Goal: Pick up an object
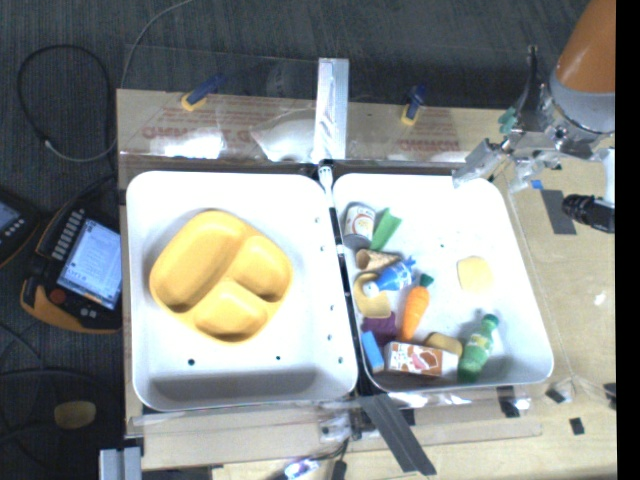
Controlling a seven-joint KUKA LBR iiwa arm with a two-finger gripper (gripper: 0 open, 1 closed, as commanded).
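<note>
arm point(590, 58): upper right, raised | gripper point(490, 163): pointing left

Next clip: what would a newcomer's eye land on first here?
The big glossy yellow lobed lump sitting in the left white bin. Then the jumble of small toy groceries along the right white bin's left side, the orange toy carrot brightest. The claw sits above that bin's far right corner.

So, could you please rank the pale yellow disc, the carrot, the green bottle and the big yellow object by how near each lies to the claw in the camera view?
Measured from the claw, above the right bin's far right corner:
1. Pale yellow disc, right bin, on the right side.
2. Carrot, middle of the right bin.
3. Green bottle, near right corner of the right bin.
4. Big yellow object, left bin.
</note>
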